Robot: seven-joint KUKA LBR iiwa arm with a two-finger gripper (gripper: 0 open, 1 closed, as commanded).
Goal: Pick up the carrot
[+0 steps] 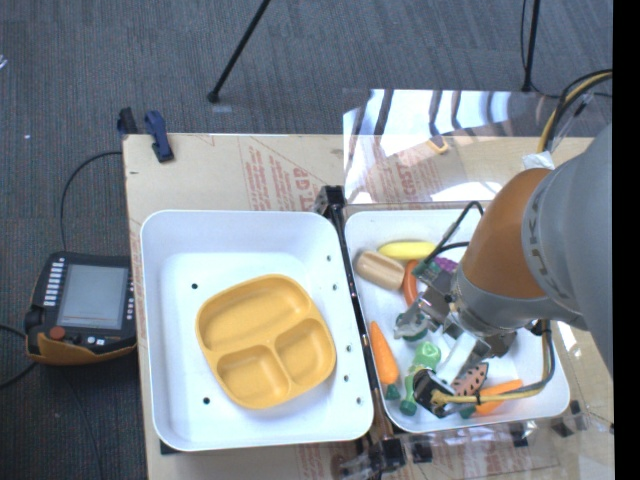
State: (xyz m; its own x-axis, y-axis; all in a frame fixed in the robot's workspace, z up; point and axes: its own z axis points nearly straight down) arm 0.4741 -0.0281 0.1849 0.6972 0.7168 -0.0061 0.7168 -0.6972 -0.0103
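An orange carrot lies lengthwise along the left wall of the right bin. My gripper hangs low over the middle of that bin, just right of the carrot's upper end and apart from it. The grey wrist with its orange band covers much of the bin's right side. Nothing shows as held in the gripper.
The right bin also holds a yellow banana, a tan bread roll, a small orange piece, green pieces and a second orange piece near the front. In the left bin lies a yellow divided plate.
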